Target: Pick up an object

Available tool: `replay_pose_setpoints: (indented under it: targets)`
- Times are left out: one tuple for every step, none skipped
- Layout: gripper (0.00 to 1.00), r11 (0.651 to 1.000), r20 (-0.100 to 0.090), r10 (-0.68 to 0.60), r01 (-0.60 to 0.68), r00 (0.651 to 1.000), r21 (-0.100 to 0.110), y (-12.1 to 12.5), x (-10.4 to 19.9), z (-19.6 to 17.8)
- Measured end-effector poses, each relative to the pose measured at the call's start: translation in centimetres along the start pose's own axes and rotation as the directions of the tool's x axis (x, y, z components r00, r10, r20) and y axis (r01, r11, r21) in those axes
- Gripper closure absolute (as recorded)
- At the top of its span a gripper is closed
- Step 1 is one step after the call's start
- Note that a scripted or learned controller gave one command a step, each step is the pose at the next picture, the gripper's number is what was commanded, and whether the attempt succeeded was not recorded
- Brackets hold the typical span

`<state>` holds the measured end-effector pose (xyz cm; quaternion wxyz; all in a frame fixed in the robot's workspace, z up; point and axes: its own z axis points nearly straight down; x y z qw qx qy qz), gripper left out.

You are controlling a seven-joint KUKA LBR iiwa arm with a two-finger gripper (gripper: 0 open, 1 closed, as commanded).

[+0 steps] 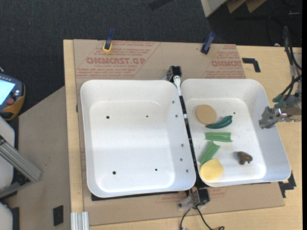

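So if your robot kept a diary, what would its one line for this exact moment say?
task: pick up an object | gripper: at right bin right rim, holding nothing seen | right bin: tan disc, three green pieces, yellow round, brown lump | status: no pick yet

2 clamps, yellow (107, 45) and blue (207, 43), pin the cardboard sheet (144, 59)

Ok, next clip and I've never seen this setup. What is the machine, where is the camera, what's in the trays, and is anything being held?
One camera looks down at a slant on a bench with two shallow white bins. The metal piece at the right edge is the gripper of a robot arm reaching in from that side; it sits over the right bin's outer rim, with nothing visibly between its fingers. That bin contains a tan disc, a dark green pepper-like piece, two lighter green pieces, a yellow round piece and a small brown object. The left bin shows just small dark holes.
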<state>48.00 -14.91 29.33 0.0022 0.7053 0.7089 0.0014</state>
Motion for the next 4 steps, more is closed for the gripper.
replay_pose_setpoints:
  targets:
    - [1.0, 1.0, -0.001, 0.01, -0.01, 1.0, 0.009, -0.3, -7.8, 10.9]
    - [1.0, 1.0, 0.008, 0.002, -0.002, 1.0, -0.015, 0.1, -7.6, -6.1]
    - [1.0, 1.0, 0.003, -0.003, 0.003, 1.0, -0.012, 0.1, -0.7, -20.1]
    - [1.0, 1.0, 0.002, 0.004, -0.004, 1.0, -0.004, 0.1, -0.4, -24.5]
